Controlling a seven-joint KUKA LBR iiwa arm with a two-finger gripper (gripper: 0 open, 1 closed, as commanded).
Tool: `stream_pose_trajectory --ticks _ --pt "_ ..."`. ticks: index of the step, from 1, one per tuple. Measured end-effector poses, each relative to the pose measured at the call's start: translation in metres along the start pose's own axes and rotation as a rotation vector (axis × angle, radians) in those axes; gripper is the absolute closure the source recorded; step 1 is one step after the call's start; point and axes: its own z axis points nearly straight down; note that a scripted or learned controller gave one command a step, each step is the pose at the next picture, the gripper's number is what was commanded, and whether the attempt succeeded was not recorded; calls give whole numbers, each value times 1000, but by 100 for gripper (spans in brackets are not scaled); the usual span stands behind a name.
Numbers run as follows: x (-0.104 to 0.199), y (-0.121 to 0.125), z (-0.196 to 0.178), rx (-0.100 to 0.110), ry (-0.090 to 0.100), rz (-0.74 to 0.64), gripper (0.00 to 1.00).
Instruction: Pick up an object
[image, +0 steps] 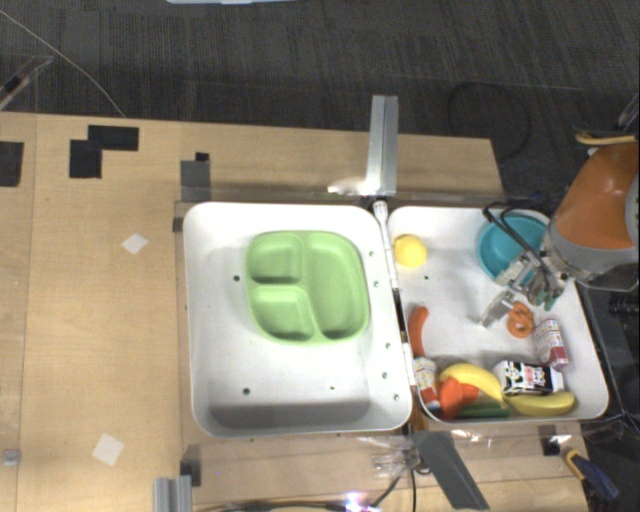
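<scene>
Pale wooden bench (90, 330) with black patches, against dark grey carpet (250, 60) beyond.

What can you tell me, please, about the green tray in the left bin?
The green tray is a light green divided plate that looks like plastic, with rounded corners and three compartments: two smaller ones on the left, one long one on the right. It lies flat, right side up, near the middle of the left bin, slightly rotated. Nothing else touches it.

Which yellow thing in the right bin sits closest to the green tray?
The small yellow ball, alone by the divider; both bananas lie along the front edge.
</scene>
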Motion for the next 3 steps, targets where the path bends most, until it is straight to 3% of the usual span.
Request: stream_pose_trajectory --ticks 1,2,3 --pt "18 -25 -1 0 -3 164 0" --pt "50 -48 -2 0 -6 215 0" --pt "74 -33 -2 0 -9 436 0"
